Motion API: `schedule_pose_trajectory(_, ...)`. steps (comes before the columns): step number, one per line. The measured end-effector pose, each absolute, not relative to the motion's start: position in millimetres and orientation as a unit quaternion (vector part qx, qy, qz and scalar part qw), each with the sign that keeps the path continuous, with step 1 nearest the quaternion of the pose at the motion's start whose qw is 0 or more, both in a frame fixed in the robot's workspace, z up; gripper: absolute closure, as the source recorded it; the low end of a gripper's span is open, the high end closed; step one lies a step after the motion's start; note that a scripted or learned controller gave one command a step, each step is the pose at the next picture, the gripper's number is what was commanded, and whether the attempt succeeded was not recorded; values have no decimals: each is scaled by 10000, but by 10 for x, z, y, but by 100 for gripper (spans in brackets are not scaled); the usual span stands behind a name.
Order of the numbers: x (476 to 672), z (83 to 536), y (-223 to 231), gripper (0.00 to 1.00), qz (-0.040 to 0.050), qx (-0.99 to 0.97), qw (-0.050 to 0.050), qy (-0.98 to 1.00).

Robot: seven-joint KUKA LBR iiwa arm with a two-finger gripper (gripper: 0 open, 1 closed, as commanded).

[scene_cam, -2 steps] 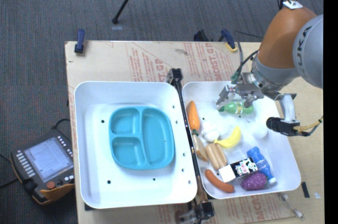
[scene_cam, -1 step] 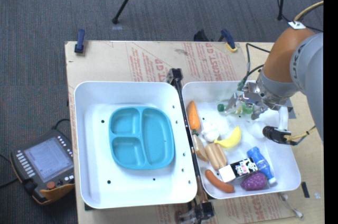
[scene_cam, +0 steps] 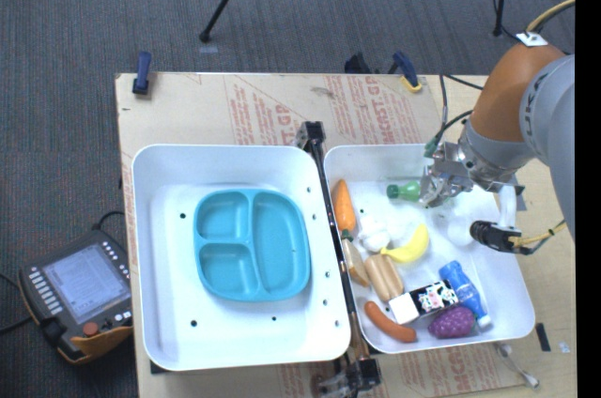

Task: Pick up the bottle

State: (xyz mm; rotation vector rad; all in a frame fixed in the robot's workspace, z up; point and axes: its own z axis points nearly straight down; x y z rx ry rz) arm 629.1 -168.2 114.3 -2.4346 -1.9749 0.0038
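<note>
Gripper (scene_cam: 439,190) low in right bin (scene_cam: 522,293), touching green-capped bottle (scene_cam: 409,191); finger spread unreadable, cannot tell.

You've got just one fixed camera up above the bench (scene_cam: 235,100), looking down at a slant from fairly far back, both white bins (scene_cam: 150,199) in frame, arm (scene_cam: 526,105) coming from the right.

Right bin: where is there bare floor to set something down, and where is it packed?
In the right bin, bare floor shows along the far wall behind the green bottle, and between the banana and the blue bottle. The near-left corner is crowded: carrot, sausage, milk carton, grapes.
</note>
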Motion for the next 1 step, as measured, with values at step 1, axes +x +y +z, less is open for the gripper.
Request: schedule_pose_trajectory(1,5559,2676,-768,100,-8,-7985,4,-6020)
